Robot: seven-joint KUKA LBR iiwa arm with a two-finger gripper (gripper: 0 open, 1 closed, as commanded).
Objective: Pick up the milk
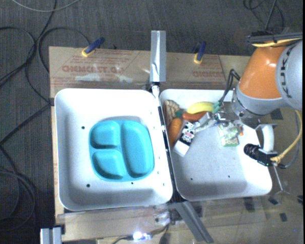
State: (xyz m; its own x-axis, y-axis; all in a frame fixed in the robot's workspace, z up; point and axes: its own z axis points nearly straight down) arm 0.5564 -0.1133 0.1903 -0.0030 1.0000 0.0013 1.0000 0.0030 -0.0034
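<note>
The milk [183,138] looks like a small white carton with a dark printed label. It lies tilted against the left wall of the right bin [229,179], just below an orange carrot-like piece [175,128]. My gripper [217,120] hangs over the upper middle of that bin, to the right of the milk and a short way apart from it. A small white and green packet [230,137] lies just below the gripper. Whether anything is held is hidden by the wrist.
A yellow banana [201,107], a red piece [192,116] and a brown bread-like item [171,107] crowd the right bin's upper left corner. The left bin [71,136] holds a blue divided plate [122,149]. A black cable fitting [256,153] sticks out near the right rim.
</note>
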